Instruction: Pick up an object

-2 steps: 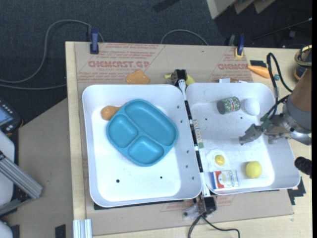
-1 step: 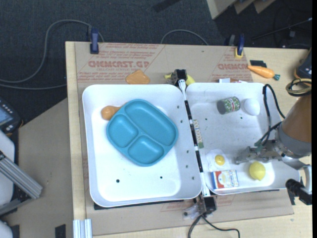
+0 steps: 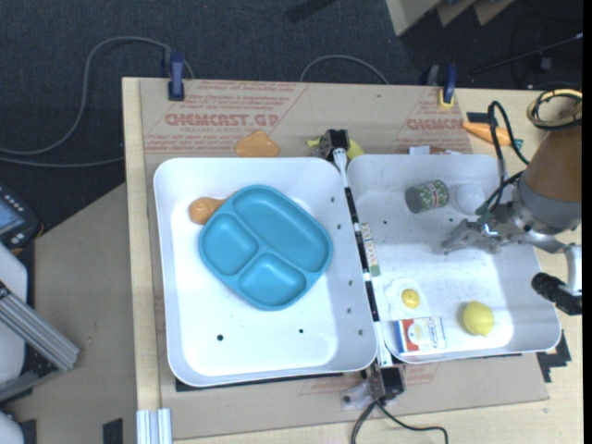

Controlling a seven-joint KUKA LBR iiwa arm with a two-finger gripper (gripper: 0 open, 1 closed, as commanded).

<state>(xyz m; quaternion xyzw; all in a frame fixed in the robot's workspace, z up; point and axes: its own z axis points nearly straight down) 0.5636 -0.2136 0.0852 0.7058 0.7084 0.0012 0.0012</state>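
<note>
My gripper (image 3: 460,239) hangs low over the middle of the right bin (image 3: 518,345), reaching in from the right under the orange band of the arm (image 3: 558,169). A green can (image 3: 426,195) lies on its side just up and left of the gripper, apart from it. A yellow lemon (image 3: 478,319) rests near the bin's front right. A small fried-egg toy (image 3: 409,298) and a red-and-white carton (image 3: 421,334) sit at the front left. I see nothing held in the gripper.
The left bin (image 3: 185,340) holds a blue divided plate (image 3: 265,245) with an orange object (image 3: 202,210) at its far left edge. Outside the bins, an orange piece (image 3: 256,144), a yellow item (image 3: 328,142) and an orange carrot (image 3: 486,129) lie on the bench.
</note>
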